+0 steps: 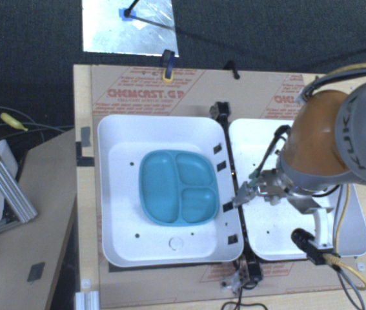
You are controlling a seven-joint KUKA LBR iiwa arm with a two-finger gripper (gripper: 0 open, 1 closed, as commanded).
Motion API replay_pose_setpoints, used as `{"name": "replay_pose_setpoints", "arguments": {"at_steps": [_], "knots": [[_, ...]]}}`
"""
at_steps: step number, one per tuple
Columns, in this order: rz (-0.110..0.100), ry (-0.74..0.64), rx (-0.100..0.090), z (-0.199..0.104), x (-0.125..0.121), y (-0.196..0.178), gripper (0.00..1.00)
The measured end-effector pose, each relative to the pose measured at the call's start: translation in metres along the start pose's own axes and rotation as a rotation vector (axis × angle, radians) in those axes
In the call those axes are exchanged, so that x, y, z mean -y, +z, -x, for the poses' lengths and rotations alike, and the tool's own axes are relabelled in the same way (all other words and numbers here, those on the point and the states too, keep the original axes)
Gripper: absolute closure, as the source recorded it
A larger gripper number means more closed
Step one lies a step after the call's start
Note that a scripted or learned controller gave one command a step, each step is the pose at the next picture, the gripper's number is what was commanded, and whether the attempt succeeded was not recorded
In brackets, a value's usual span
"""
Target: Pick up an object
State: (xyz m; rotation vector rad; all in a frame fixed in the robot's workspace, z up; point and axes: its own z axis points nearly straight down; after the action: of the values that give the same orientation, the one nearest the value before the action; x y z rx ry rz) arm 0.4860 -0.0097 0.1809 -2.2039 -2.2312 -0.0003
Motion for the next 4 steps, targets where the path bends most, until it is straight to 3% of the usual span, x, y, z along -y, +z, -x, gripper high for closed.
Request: {"name": "replay_pose_setpoints", "arguments": {"at_steps": [1,2,3,4], "knots": [[0.006,0.003,0.002,-0.048,-0.001,-0.011,0.0],[0.009,0.007,0.003,-0.045,-0.003,-0.022,1.0],[0.006,0.001,0.0,-0.115,-0.002,-0.041,1.0],[0.01,0.013,0.004,-0.084,-0.002,-0.082,1.0]]}}
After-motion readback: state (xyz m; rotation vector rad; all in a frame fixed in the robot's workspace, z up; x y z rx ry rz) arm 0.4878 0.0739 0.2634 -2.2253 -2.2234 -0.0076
